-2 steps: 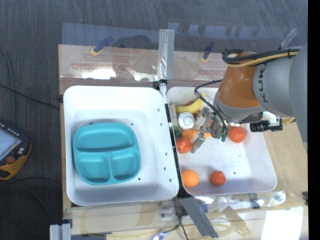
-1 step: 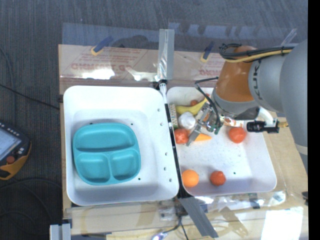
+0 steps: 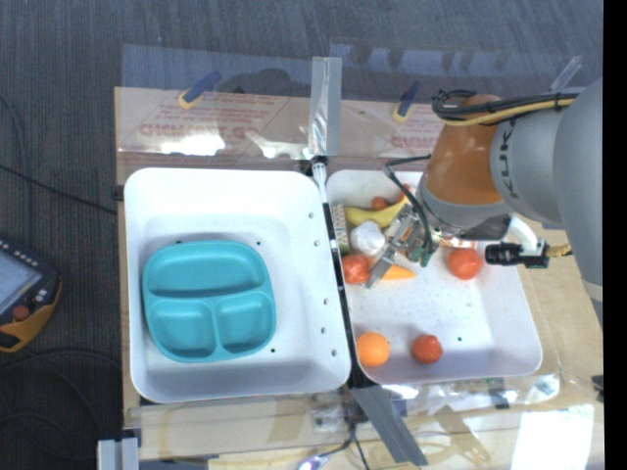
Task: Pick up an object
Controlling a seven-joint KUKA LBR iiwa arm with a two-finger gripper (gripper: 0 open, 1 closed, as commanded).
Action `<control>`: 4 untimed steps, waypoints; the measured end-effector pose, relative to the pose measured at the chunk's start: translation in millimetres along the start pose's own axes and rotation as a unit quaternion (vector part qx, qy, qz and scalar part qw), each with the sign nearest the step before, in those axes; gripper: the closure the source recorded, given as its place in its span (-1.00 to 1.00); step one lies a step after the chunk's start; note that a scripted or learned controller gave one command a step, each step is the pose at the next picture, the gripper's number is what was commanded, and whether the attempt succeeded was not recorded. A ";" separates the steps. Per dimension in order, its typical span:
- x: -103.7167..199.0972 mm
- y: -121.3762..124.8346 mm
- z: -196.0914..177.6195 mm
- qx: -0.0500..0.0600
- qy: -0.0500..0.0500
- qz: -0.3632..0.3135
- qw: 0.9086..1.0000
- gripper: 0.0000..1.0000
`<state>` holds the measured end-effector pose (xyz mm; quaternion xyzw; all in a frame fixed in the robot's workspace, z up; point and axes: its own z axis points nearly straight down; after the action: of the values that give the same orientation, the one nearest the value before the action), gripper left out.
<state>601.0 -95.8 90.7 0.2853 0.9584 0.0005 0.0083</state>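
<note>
My gripper (image 3: 396, 249) is low in the right bin (image 3: 509, 346), near its left side, among a cluster of small items. Right beside it lie a white rounded piece (image 3: 366, 236), a yellow banana (image 3: 378, 212), a red tomato-like ball (image 3: 356, 269) and an orange wedge (image 3: 396, 274). Nothing shows as lifted. Another red ball (image 3: 464, 261) sits just right of the gripper. An orange fruit (image 3: 372, 349) and a small red ball (image 3: 426, 348) rest near the bin's front wall.
The left bin (image 3: 294, 204) holds a teal divided plate (image 3: 207, 298). A raised divider (image 3: 333, 262) separates the two bins. The arm's grey and orange wrist (image 3: 470, 169) hangs over the right bin's far side. A handheld controller (image 3: 22, 297) lies off the bench at left.
</note>
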 end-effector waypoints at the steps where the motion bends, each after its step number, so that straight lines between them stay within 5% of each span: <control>1: -1.1 -0.1 0.3 0.000 0.002 0.035 0.999 -1.00; 2: -9.2 4.5 0.8 0.001 0.004 0.042 0.999 -1.00; 3: -10.8 -1.2 0.9 0.004 0.001 0.253 0.967 -1.00; 4: -11.3 0.3 -9.4 0.004 0.000 0.252 0.968 1.00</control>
<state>610.4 -101.7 100.3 0.5176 0.8556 -0.0013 0.0066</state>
